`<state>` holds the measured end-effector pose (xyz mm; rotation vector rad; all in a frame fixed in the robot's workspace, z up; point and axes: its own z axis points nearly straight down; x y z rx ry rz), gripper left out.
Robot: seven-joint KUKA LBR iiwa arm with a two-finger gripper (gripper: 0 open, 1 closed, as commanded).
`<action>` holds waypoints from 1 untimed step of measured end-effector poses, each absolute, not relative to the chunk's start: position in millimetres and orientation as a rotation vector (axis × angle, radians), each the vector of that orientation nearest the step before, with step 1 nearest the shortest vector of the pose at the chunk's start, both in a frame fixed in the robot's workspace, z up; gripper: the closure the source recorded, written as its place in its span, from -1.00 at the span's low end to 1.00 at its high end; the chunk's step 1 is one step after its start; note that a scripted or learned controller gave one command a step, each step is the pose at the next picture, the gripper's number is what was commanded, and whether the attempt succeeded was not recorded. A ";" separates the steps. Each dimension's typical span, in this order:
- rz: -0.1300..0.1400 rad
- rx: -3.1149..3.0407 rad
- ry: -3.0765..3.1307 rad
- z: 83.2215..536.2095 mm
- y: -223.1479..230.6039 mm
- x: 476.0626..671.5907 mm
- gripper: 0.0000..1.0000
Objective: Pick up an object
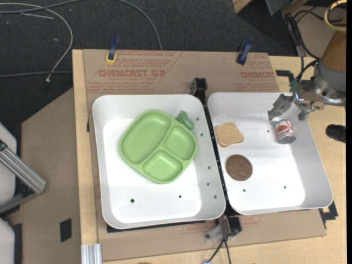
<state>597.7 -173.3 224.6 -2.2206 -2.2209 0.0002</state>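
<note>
Dark carpet and loose cables around a cardboard-covered tabletop (165,65) with two white bins. The left bin (110,202) has a green divided tray (158,146). The right bin (313,186) holds a slice of bread (228,133), a brown patty (239,167) and a small can (284,131). The hand (290,108) sits spread just above the can, nothing pinched, so it looks like the approach step. Next it probably needs to drop lower and line up around the can before squeezing.

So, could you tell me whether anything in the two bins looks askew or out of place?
Mildly. The small red-and-white can in the right bin lies on its side. The green divided plastic plate sits skewed in the left bin, a small green piece tucked at its edge.
</note>
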 end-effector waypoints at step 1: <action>0.003 -2.218 -2.219 182.9 -174.4 598.0 -1.00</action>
